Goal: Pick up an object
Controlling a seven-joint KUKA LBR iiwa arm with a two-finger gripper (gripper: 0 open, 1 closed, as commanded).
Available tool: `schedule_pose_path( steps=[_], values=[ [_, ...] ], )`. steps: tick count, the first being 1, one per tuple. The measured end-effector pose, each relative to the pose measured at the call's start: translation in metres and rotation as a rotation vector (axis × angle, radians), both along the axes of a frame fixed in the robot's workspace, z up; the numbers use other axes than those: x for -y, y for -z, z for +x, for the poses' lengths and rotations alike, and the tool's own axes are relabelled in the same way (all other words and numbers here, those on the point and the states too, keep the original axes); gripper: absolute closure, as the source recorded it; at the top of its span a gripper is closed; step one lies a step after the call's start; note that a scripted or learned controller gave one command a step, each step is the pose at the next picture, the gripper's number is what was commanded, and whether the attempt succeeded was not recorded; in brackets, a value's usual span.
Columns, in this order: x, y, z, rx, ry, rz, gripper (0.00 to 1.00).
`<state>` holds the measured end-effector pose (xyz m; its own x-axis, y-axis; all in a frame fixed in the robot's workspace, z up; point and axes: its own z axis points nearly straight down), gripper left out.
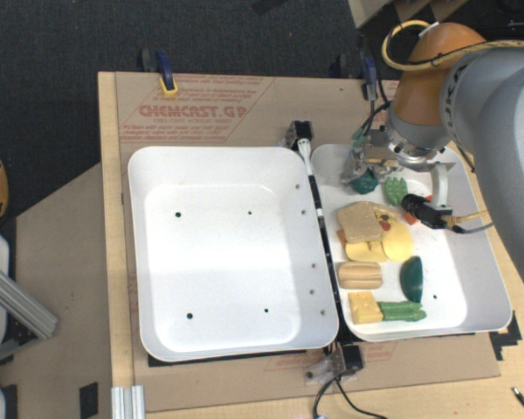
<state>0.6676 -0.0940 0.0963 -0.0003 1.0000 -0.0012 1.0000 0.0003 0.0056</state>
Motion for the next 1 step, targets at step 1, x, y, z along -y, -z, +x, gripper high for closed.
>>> schedule_pose_path(
  steps=[1],
  values=[
    [-0.0682,-0.0935,-0.0689,-0.007,-0.005,0.005,1.0]
  ],
)
